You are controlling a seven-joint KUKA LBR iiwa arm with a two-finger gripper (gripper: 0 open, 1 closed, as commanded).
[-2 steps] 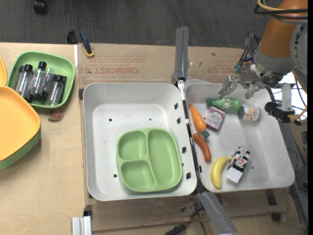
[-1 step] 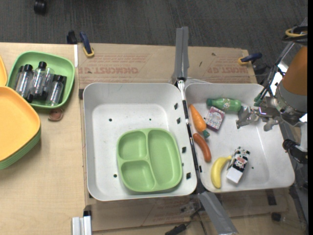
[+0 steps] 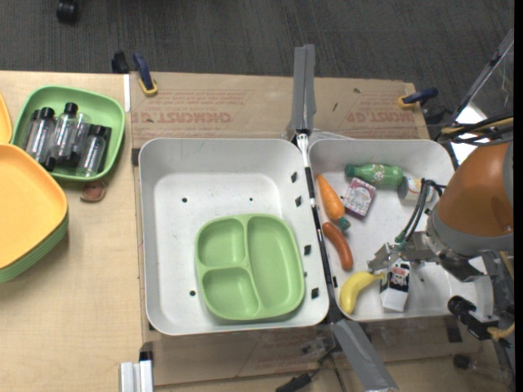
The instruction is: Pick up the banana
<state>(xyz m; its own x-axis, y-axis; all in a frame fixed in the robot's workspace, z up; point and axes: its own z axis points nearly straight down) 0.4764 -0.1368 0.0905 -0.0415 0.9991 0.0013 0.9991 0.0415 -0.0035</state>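
Note:
The yellow banana [image 3: 352, 291] lies curved at the front left corner of the right bin [image 3: 433, 155], with nothing on top of it. My gripper [image 3: 392, 263] hangs low just to the right of the banana's upper end, over a small white carton [image 3: 395, 294]. Behind the gripper, the grey wrist and its orange band [image 3: 484, 193] cover the bin's right side.
The right bin also holds an orange carrot [image 3: 330, 198], a red-brown sausage [image 3: 338, 245], a green bottle [image 3: 374, 172] and a pink packet [image 3: 358, 196]. A green divided plate [image 3: 248, 266] sits in the left bin [image 3: 163, 219]. A green tray of bottles [image 3: 69, 132] and orange plates [image 3: 24, 211] stand at the far left.

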